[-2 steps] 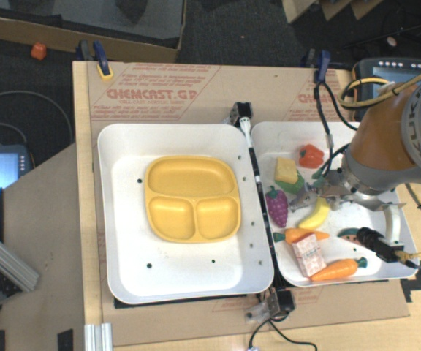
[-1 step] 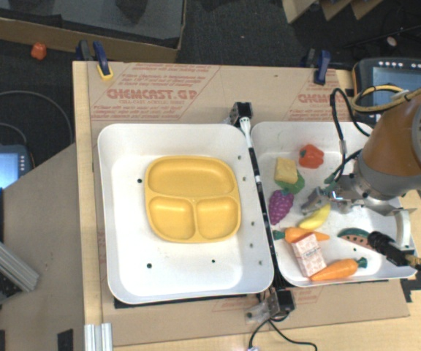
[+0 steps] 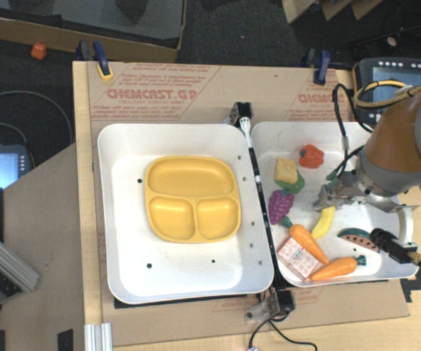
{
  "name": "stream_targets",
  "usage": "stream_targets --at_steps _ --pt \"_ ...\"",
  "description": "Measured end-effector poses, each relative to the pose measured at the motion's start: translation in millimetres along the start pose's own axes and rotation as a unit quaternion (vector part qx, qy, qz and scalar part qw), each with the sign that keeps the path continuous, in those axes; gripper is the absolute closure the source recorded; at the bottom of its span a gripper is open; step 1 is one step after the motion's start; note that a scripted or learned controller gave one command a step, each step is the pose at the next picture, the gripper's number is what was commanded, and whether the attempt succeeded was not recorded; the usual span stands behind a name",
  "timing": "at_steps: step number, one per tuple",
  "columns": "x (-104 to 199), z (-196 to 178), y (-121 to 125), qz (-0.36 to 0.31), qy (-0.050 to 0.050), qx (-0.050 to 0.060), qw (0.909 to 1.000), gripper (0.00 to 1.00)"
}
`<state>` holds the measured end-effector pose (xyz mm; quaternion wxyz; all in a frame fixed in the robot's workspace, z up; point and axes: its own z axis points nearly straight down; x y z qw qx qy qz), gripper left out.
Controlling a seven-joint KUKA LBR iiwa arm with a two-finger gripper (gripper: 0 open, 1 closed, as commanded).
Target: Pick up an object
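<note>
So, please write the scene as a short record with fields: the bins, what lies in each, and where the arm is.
left bin: shallow white bin holding a yellow plastic divided plate
right bin: shallow white bin with toy food
items in right bin: red toy pepper; yellow sponge-like block; purple toy grapes; yellow toy banana; two orange toy carrots; pink-and-white packet; green toy slice
arm: grey arm with orange band over the right bin
claw: low, just above the banana
</note>
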<state>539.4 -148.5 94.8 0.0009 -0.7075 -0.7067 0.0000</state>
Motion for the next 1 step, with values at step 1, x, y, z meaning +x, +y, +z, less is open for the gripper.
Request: stream_targets --at_steps 1 --pt "91.2 -96.1 33.1 -0.006 0.000 -0.007 1.0000 1.00"
